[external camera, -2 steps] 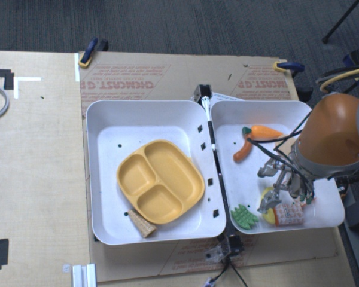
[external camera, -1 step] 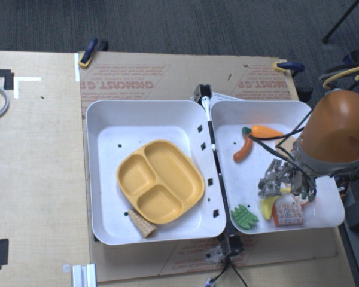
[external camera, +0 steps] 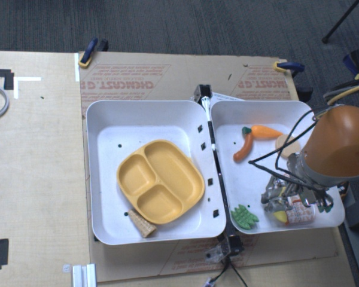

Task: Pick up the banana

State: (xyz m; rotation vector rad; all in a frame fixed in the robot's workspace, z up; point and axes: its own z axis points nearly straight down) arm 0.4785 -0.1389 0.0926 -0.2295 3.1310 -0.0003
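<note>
A small yellow patch, which looks like the banana (external camera: 280, 218), shows at the front of the right bin (external camera: 227, 178); most of it is hidden under the arm. My gripper (external camera: 279, 200) hangs directly over it, low in the bin, below the orange wrist band (external camera: 341, 141). Whether it touches the banana cannot be told.
The right bin also holds a carrot (external camera: 265, 132), a reddish sausage (external camera: 244, 148), a green leafy toy (external camera: 245, 217) and a white and red packet (external camera: 300, 214) beside the gripper. In the left bin sit a yellow divided plate (external camera: 160, 181) and a brown cracker (external camera: 142, 223).
</note>
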